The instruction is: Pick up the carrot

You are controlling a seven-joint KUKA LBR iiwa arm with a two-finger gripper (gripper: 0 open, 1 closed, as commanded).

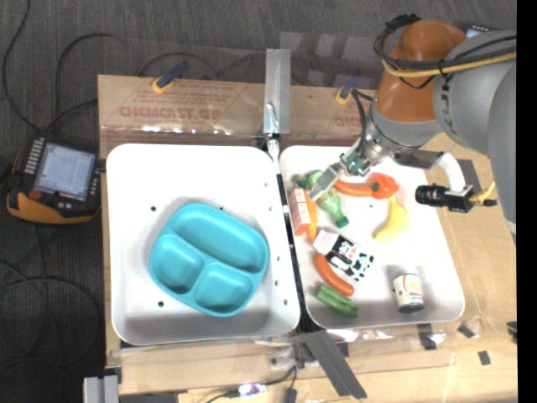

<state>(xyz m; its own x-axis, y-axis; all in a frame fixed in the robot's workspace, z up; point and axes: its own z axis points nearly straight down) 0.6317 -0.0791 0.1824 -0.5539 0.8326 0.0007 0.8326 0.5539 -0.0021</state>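
Over the carrot [362, 187], claw [329, 180] lowered.

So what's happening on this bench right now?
A grey robot arm reaches in over the right bin, its gripper low among toy food at the bin's far side. A carrot lies just beside it, still on the bin floor. Another carrot lies nearer the front. The left bin holds a blue tray.

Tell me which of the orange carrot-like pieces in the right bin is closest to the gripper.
The long orange one lying crosswise at the bin's far side, right below the gripper. The other orange pieces, one by the divider and one near the front, lie farther away.
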